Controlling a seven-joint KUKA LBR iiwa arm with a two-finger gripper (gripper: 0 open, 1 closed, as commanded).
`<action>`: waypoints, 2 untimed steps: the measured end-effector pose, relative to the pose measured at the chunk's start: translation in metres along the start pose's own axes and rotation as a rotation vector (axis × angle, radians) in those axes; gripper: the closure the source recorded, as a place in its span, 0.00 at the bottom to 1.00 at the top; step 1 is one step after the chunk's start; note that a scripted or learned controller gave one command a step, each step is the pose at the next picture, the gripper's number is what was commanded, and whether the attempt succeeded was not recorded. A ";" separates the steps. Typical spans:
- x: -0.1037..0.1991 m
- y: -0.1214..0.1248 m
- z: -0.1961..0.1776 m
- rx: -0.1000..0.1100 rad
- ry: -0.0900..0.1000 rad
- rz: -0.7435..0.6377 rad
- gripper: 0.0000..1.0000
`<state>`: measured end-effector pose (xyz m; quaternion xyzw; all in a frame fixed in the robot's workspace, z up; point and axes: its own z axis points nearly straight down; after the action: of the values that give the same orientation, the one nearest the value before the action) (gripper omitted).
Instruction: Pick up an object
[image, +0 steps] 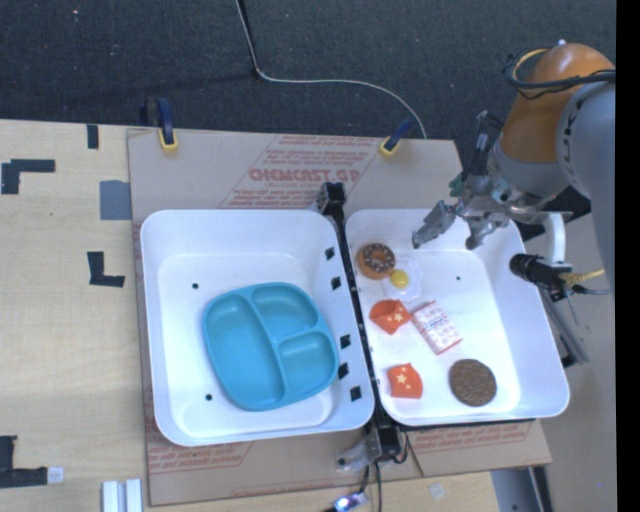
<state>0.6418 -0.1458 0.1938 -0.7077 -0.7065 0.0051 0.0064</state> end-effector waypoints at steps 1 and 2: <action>0.000 0.003 -0.010 -0.015 -0.002 -0.003 0.00; 0.000 -0.006 0.050 -0.010 -0.002 -0.003 0.00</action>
<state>0.6350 -0.1458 0.1439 -0.7067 -0.7075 0.0024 0.0022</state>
